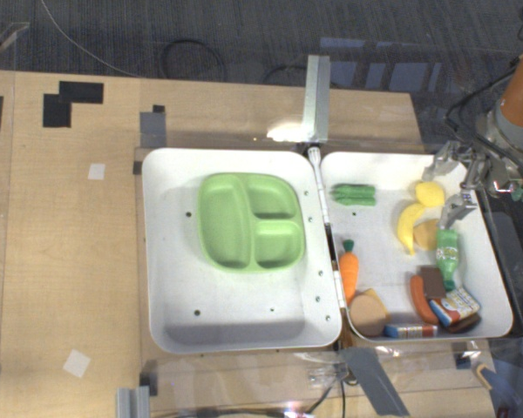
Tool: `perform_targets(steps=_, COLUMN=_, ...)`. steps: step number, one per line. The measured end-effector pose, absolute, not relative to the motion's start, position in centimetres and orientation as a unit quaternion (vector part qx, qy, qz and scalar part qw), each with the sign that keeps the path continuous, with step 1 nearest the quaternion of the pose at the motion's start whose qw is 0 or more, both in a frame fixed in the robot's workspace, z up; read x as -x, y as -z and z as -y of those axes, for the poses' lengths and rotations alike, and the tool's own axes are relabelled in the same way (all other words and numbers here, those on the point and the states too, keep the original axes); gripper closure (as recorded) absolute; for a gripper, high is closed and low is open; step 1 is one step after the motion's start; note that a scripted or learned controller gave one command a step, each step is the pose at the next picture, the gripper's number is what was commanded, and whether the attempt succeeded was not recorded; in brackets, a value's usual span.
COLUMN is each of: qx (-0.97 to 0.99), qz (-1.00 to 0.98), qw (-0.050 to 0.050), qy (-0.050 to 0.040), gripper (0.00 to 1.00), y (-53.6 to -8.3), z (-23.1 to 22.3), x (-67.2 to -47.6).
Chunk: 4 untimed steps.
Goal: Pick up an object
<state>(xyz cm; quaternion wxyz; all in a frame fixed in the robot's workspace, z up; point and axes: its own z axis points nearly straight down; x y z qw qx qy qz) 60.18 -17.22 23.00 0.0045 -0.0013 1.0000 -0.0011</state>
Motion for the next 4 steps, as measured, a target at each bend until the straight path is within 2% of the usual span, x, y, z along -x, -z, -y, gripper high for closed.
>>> perform_targets(steps=1, qx=0.019, qz=-1.000, qw=0.009, qy=0.0019, gripper=0.00, y=-9.1, z=17.5, x=-62.8)
perform_targets(steps=2, qx=0.031, qz=-1.000, qw=0.006, qy=0.0012, gripper=0.00, y=-8.8, z=16.8, x=-61.5)
perform_targets(steps=3, qx=0.041, qz=-0.999, qw=0.006, qy=0.0008, gripper=0.00, y=-8.9, z=15.4, x=-63.5)
perform_targets(steps=4, qx=0.100, qz=-0.995, qw=0.006, qy=0.0015, gripper=0.00, y=-8.9, z=16.7, x=-63.2)
